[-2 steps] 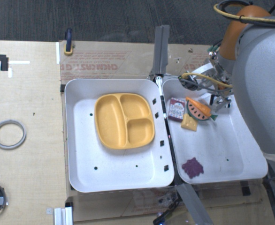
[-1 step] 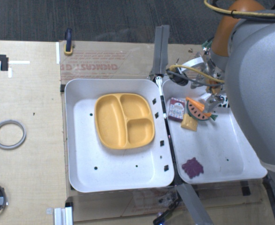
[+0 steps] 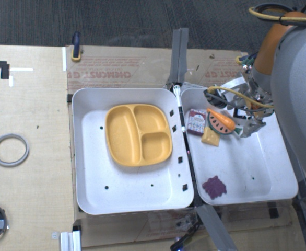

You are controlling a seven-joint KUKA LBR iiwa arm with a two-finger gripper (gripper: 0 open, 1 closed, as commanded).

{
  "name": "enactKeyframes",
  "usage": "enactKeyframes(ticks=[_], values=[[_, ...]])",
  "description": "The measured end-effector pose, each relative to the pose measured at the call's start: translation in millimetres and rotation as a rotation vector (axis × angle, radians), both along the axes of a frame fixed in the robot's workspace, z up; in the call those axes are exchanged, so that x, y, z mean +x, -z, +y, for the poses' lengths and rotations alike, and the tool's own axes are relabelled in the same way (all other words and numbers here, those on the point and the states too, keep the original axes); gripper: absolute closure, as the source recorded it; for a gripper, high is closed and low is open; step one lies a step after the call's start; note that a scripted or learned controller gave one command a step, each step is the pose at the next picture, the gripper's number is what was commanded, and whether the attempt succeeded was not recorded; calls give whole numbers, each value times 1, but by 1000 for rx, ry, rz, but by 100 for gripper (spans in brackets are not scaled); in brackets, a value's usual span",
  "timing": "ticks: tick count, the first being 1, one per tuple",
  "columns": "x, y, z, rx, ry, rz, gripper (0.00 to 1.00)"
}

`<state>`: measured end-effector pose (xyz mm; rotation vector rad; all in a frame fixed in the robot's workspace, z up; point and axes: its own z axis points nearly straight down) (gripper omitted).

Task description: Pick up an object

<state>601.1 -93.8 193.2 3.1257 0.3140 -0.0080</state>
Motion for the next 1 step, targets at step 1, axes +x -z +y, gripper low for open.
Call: enactKeyframes(ticks=[1], values=[[-12,-113,-14,-1,-8,-1,0]])
